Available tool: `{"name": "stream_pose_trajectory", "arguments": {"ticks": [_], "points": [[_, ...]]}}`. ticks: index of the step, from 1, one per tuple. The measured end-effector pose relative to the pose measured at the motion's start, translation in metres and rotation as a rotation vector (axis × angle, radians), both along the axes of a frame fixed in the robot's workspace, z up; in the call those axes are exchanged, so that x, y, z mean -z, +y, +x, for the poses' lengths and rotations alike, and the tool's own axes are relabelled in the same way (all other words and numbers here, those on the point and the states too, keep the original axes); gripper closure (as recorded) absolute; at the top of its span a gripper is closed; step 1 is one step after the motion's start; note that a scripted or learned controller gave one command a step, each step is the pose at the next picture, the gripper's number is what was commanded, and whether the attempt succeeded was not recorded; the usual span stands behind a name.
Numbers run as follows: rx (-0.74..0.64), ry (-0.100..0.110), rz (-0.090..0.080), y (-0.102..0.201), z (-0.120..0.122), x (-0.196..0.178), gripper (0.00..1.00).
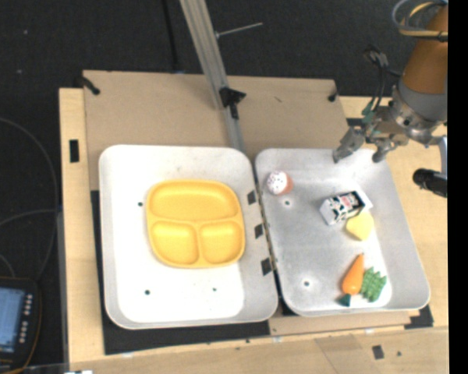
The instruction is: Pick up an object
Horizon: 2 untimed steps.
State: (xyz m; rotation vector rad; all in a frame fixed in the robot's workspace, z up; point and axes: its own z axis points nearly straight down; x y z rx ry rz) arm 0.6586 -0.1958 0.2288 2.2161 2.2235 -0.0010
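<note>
Lying nearest the camera, at the lower edge of the right bin (405, 287), a toy carrot (352, 275) is resting with its green leafy top (373, 284) touching it on the right, both sitting near the bin's front rim and well apart from the arm. Just beyond them a yellow lemon-shaped piece (359, 226) is touching a small black-and-white carton (342, 206), which is tipped on its side; the pair is crowding together in the middle of the bin, so a grasp on either one is likely to nudge the other. Further back and to the left, a small white and red ball (277, 181) is sitting alone close to the wall where the two bins meet. In the left bin (117, 287), a yellow divided tray (195, 222) is lying flat, its three compartments holding nothing. At the far right corner of the right bin, the gripper (362, 146) is hanging above the rim with its two fingers spread apart and nothing between them, apparently poised this way so it can descend over a piece. No object is lifted yet; every candidate is lying on the bin floor. The wooden surface (179, 107) is carrying both bins, and a slanted metal pole (207, 45) is rising behind them.
</note>
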Motion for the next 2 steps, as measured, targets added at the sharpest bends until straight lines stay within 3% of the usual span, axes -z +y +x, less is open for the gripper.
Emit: {"name": "stream_pose_trajectory", "arguments": {"ticks": [1,2], "points": [[-0.001,0.001,-0.001,0.0,0.0,0.0,0.0],[-0.001,0.004,0.0,-0.004,0.005,0.044,0.0]]}}
